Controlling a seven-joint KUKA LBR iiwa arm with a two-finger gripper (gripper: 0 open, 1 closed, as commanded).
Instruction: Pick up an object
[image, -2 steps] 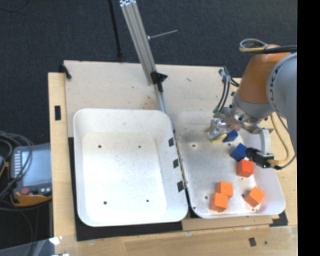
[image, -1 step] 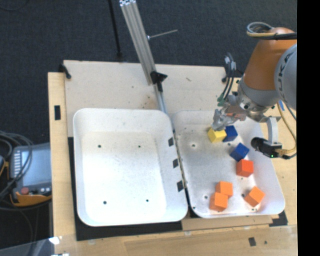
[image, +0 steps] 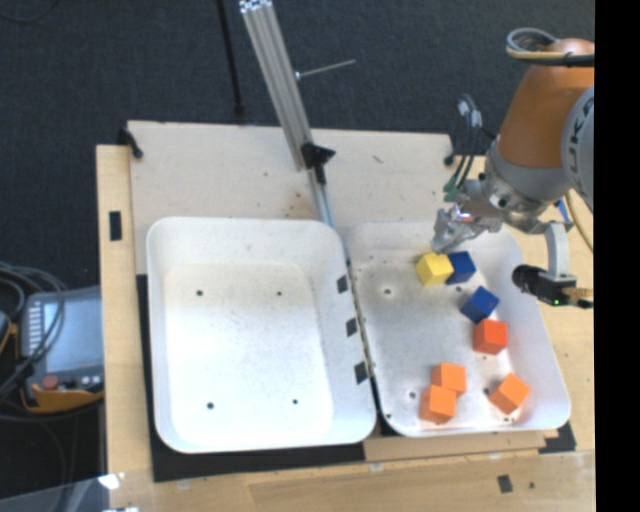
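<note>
1. The gripper (image: 447, 232) hangs over the upper part of the right bin (image: 395, 330), right of frame centre, just above and beside the yellow cube (image: 434, 268). Whether it is released or clenched I cannot tell, and no cube shows between its tips.
2. The yellow cube touches a blue cube (image: 462, 265) on its right, so I judge this pair to be the target; a close neighbour leaves little room on that side.
3. A second blue cube (image: 481, 303) lies just below them, with an orange cube (image: 490, 336) beneath it.
4. Three more orange cubes sit lower right: two touching (image: 443, 391) and one (image: 509, 393) near the bin's right wall, probably awkward to approach.
5. The left bin (image: 250, 330) fills the left-centre of the frame.
6. Open floor lies left of the yellow cube, toward the divide between the bins, giving the freest approach.
</note>
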